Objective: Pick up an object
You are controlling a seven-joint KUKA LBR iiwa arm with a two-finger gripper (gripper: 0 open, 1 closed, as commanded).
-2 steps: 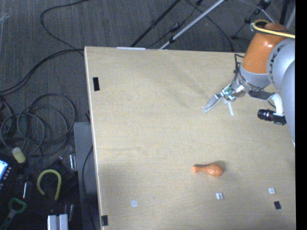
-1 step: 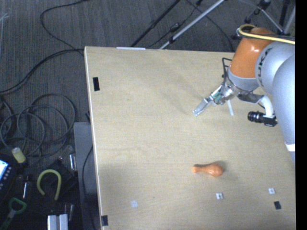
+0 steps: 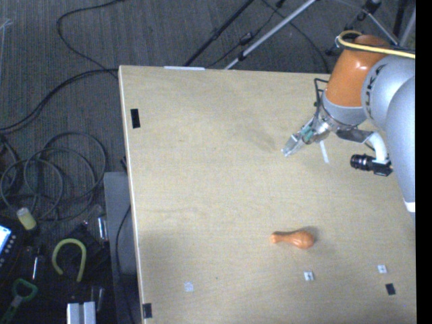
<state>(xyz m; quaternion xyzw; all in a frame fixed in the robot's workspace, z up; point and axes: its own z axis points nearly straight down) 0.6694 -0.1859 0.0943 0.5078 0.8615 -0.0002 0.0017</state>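
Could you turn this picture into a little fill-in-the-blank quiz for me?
1. The pear-shaped thing lying on the wooden surface is ____ in colour.
2. The gripper hangs above the surface, ____ of that thing in the picture.
3. The band above the arm's wrist is ____.

Missing words: orange; above; orange

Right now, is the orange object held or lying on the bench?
Lying on the bench: the orange object rests alone, apart from the gripper.

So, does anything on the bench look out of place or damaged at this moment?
Nothing looks damaged or spilled. One orange pear-shaped object lies on its side on the tan bench, apart from the gripper, which hangs above bare surface further back. No white bins are visible on the bench top, which is unexpected.
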